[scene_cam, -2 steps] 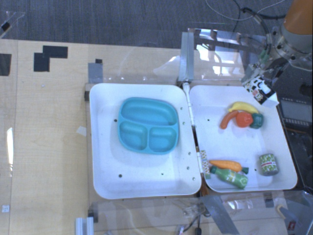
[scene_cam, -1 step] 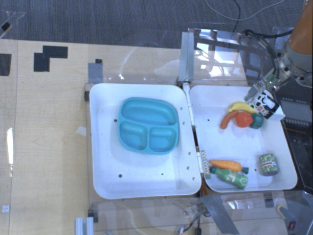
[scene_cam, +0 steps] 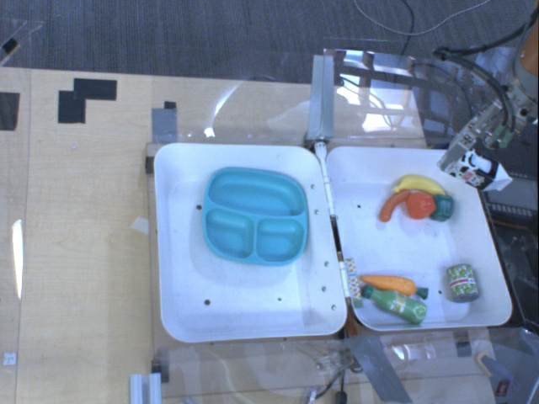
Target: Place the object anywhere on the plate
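Observation:
A blue divided plate (scene_cam: pixel 255 215) lies in the left white bin (scene_cam: pixel 181 310) with nothing on it. The right bin (scene_cam: pixel 472 242) holds a yellow banana (scene_cam: pixel 418 183), an orange curved piece (scene_cam: pixel 390 208), a red round item (scene_cam: pixel 418 205) and a teal item (scene_cam: pixel 443 208), clustered at the back. Toward the front lie a carrot (scene_cam: pixel 389 284), a green bottle (scene_cam: pixel 397 307) and a green can (scene_cam: pixel 461 282). My gripper (scene_cam: pixel 461 152) hovers above the right bin's far right corner, apart from every object and with nothing visibly in it.
A clear plastic wall (scene_cam: pixel 379 99) stands behind the right bin. A raised divider (scene_cam: pixel 330 217) separates the two bins. The wooden bench (scene_cam: pixel 76 251) stretches to the left, and cables (scene_cam: pixel 396 7) lie on the floor behind.

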Tool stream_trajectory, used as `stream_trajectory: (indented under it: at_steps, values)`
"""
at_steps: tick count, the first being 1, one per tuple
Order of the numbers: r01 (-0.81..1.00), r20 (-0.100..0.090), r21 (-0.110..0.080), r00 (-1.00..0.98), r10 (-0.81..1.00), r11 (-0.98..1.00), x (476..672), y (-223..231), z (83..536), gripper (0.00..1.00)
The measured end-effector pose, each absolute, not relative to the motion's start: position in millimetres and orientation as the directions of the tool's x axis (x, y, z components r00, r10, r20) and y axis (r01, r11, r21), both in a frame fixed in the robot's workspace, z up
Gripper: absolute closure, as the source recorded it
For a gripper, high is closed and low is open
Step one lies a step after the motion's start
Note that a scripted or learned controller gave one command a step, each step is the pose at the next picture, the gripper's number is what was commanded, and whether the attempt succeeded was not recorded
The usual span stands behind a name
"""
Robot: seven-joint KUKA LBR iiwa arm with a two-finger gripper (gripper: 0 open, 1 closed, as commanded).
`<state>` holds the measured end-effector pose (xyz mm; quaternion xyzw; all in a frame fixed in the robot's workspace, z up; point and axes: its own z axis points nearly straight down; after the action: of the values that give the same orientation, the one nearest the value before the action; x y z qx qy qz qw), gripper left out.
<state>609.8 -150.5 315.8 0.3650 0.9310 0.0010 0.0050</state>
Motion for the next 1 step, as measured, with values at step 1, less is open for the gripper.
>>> stream_trajectory:
  at_steps: [1]
  values:
    - [0.662, -0.006, 0.003, -0.750, 0.662, 0.750, 547.6, -182.9, 234.5, 1.00]
